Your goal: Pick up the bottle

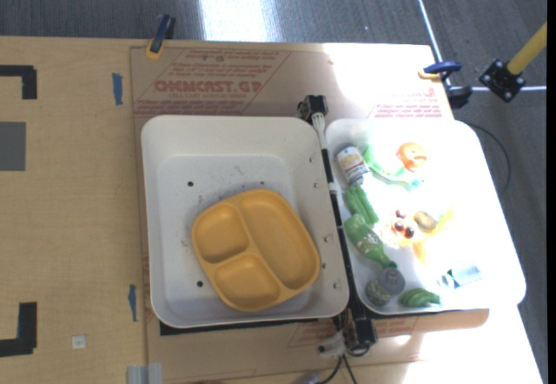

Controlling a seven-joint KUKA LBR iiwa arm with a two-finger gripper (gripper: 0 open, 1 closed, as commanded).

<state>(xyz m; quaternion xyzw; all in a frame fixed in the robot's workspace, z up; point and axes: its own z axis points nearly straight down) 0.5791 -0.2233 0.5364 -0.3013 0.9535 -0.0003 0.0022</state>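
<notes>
bottle (351, 164) in right bin (486, 165)

My one camera is fixed high above the bench (61, 200), slanted down, both bins (165, 200) framed, floor at far edge.

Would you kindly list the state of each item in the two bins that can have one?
Yellow divided plate: lying flat in the left bin, right way up.
Bottle: lying on its side in the right bin, by the left wall.
Green bottle: lying on its side below it.
Small jar: near the front corner; too washed out to tell more.
</notes>
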